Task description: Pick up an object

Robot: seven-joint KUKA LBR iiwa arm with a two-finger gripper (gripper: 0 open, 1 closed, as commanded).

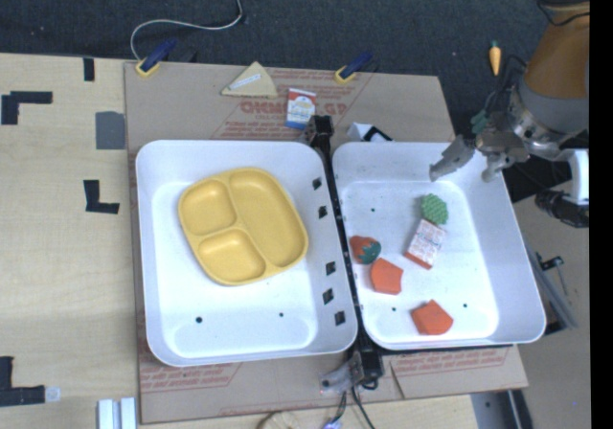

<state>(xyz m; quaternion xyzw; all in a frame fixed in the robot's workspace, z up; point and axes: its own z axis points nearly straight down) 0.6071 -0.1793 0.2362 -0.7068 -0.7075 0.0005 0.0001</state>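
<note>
1. Camera view: the counter (57, 226) is pale wood under a sheet of brown cardboard (402, 97), likely laid there to seat the two bins.
2. The left bin (163, 322), smooth white plastic, holds a glossy yellow plate (241, 224) with three compartments.
3. The right bin (498, 293) gathers the small objects within the arm's reach.
4. The claw (471, 161) hangs open and empty over that bin's far edge, apart from everything.
5. Candidates: a white packet (426, 243) touching a green knobbly piece (435, 208) just behind it, two orange blocks (386, 277) (432, 318), and a small rounded red-green toy (364, 249).
</note>
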